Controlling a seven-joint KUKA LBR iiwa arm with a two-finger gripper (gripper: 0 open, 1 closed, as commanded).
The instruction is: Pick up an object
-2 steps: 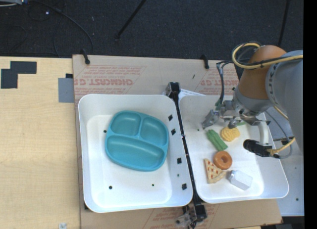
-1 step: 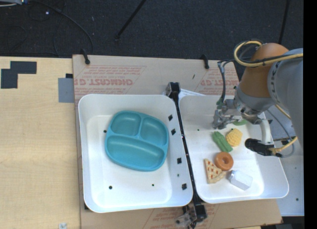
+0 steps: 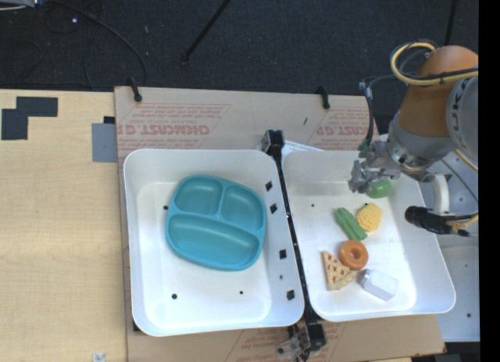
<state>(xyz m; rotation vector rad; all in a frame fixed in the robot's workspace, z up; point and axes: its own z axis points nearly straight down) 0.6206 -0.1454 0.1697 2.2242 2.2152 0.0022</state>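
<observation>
camera view: jaws (image 3: 367, 183) low over right bin (image 3: 437, 294), state can't be told; green piece (image 3: 380, 189) touching their right side, other toys nearer cam.

Two white bins sit side by side: the left bin (image 3: 148, 196) carries a teal divided plate (image 3: 216, 222), while the right bin (image 3: 426, 274) holds a dark green pickle-like piece (image 3: 350, 223), a yellow corn piece (image 3: 369, 216), an orange ring (image 3: 354, 255), a tan waffle wedge with a grid pattern (image 3: 337, 270) and a pale grey-white block (image 3: 378, 284). A light green object (image 3: 380, 189) lies at the grey gripper (image 3: 363, 178). The arm (image 3: 437, 102) is grey with an orange band. The bench (image 3: 55, 227) is light wood-coloured.
</observation>
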